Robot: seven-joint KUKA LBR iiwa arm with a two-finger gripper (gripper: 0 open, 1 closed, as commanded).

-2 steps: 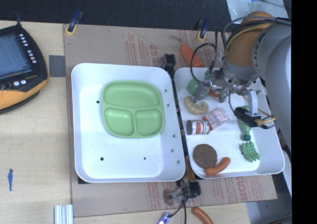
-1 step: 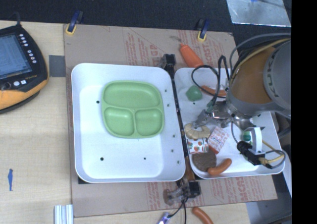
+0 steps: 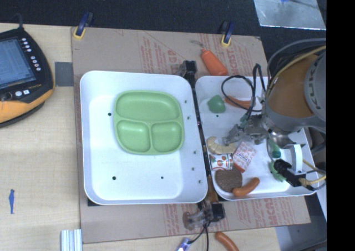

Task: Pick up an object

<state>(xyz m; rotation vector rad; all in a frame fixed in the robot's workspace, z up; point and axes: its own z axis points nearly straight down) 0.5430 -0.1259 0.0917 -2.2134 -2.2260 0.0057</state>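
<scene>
End effector [image 3: 243, 132] low in the right shallow white bin [image 3: 288, 187], above the clutter.
Finger state: cannot tell. Just below it lie a red-and-white crinkled packet [image 3: 243, 156] and a pale curved banana-like piece [image 3: 218, 145]; farther below, a brown round patty [image 3: 228, 179] and an orange-red sausage [image 3: 246, 187]. A green rounded lump [image 3: 216, 104] sits above-left. Well to its left, a light green sectioned plastic tray [image 3: 148, 121] rests in the left white bin [image 3: 97, 186].

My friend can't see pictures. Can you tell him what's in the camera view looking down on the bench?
A grey robot arm reaches from the right, its gripper low over the right bin, among toy food like a sausage and a green ball. The left bin holds a green divided plate. A carrot lies outside the bins.
</scene>
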